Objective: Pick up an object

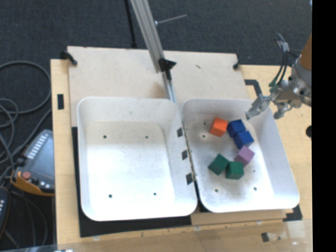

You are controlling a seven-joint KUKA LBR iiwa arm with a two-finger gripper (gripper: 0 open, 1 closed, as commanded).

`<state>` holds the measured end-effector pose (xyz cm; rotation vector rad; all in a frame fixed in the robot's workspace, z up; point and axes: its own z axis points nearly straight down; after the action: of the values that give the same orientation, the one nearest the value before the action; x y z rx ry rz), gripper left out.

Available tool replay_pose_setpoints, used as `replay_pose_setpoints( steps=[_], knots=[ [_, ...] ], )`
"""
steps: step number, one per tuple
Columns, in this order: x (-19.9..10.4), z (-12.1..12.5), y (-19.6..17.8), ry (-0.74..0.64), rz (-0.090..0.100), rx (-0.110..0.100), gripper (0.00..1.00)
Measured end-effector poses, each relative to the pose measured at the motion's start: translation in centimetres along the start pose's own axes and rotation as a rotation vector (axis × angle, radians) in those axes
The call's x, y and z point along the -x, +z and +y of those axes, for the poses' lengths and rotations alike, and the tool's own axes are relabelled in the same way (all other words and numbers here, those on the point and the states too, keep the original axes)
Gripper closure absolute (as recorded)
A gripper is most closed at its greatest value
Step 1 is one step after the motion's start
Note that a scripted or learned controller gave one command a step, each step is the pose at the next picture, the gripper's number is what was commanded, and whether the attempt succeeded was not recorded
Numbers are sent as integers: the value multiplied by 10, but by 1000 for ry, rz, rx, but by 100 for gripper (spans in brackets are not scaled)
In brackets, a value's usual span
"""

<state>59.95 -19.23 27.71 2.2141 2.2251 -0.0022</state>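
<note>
Arm: enters from right edge, wrist above the right bin [283,156] upper right rim | Gripper [268,109]: hangs over that rim, both fingers spread apart, nothing between them.

light: bright, even | shadows: soft, faint | focus: slightly soft | glare: none

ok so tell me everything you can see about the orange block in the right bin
The orange block is a small cube, matte and solid-looking, maybe painted wood or foam. It sits turned at an angle on the floor of the right bin, toward the far end and leftmost in the cluster of blocks. A blue block sits right beside it, seemingly touching. The pincer is above and to the right, apart from it.
</note>
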Motion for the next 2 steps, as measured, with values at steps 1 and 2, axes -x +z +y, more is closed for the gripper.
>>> replay_pose_setpoints(
  steps=[1, 2],
  knots=[
    [-39, -54, 78, 5, 6, -10, 0],
    [-94, -76, 146, 0, 1, 2, 0]
  ],
)
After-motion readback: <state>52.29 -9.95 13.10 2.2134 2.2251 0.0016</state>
